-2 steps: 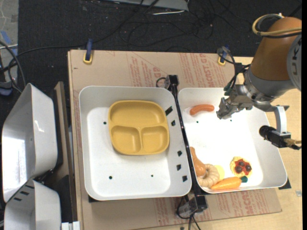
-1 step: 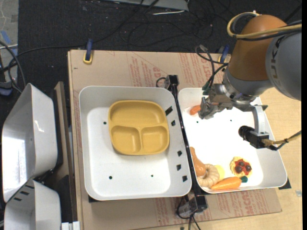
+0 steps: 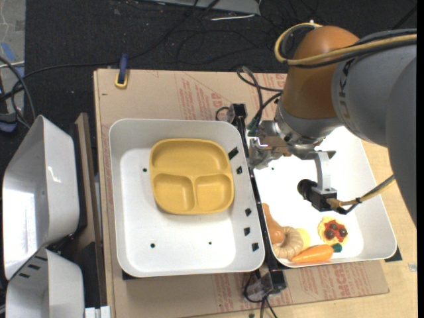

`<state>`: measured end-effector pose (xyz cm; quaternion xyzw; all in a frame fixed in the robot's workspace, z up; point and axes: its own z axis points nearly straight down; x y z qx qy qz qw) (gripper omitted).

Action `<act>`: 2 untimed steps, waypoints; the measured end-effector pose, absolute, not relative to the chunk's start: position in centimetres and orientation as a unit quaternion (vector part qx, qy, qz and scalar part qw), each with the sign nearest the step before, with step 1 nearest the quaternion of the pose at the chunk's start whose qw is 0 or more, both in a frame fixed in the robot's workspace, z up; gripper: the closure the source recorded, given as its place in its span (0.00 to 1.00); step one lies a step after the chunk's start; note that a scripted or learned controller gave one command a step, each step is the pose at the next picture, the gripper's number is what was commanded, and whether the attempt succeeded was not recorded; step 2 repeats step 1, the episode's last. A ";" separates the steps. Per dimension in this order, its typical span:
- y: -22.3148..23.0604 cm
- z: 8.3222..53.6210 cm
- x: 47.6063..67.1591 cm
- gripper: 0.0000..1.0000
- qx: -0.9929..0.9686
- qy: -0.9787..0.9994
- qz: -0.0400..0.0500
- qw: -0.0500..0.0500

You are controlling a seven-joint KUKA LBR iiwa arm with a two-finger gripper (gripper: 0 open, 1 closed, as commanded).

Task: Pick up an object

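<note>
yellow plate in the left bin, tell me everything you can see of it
The yellow plate is a rounded rectangle with a raised rim and three compartments: one wide along the far side, two smaller side by side nearer the camera. It looks like matte plastic. It lies flat, right way up, on the floor of the left bin, in its far half. Nothing lies in it; only the bin floor touches it.
</note>
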<state>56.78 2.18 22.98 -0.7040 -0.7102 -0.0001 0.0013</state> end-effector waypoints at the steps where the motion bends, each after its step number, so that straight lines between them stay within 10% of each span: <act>1: 7.0 22.1 55.8 1.00 -0.704 -0.710 0.000 0.001; 2: 7.0 22.1 55.8 1.00 -0.704 -0.710 0.000 0.001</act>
